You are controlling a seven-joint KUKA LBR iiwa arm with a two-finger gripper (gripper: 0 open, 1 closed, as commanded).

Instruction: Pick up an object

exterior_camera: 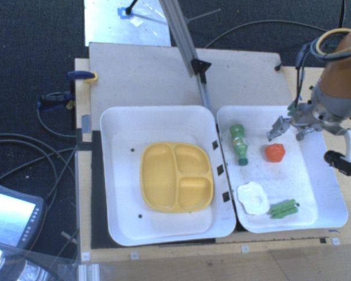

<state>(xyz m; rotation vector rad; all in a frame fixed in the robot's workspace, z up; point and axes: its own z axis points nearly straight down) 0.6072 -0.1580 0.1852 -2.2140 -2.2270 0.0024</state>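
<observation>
Hovering above the right bin (333, 212), jaws apart, just beside the orange object (275, 152).

KUKA iiwa arm (339, 81), grey body with orange band, two-finger gripper (289, 127) on the end

Orange section is rounded and glossy, sits above a grey wrist collar. Yellow and dark cables loop around its far side, a dark cable also drops down the left of the arm. Gripper hardware is bare grey metal, thin angular fingers, small bracket parts. Black fitting with a white part sticks out on the arm's near right side.
</observation>
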